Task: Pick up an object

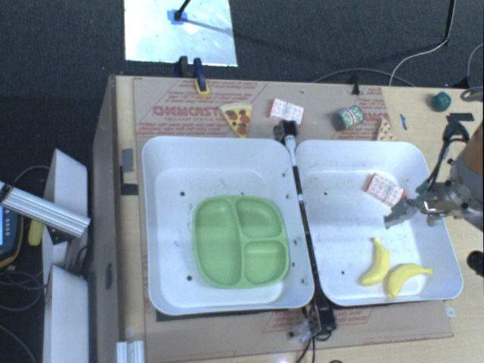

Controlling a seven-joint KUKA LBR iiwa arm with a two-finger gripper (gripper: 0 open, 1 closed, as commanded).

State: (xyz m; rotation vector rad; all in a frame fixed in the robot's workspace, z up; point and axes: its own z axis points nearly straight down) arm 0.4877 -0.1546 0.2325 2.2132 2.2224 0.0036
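Note:
The right bin (pixel 355 161) holds a red-and-white packet (pixel 384 190) near its far right and two yellow bananas (pixel 376 262) (pixel 407 277) at its near right corner. My gripper (pixel 403 208) hangs low over the bin's right side, just right of and below the packet and above the bananas. Its fingers stand apart, open, and nothing lies between them. The left bin (pixel 170 165) carries a green divided plate (pixel 241 240).
On the bench behind the bins lie a toy pizza slice (pixel 237 118), a small red-and-white packet (pixel 286 111), a green can (pixel 350 116) and a teal ball (pixel 441 100). A black divider (pixel 297 195) runs between the bins. Cables trail at the right.

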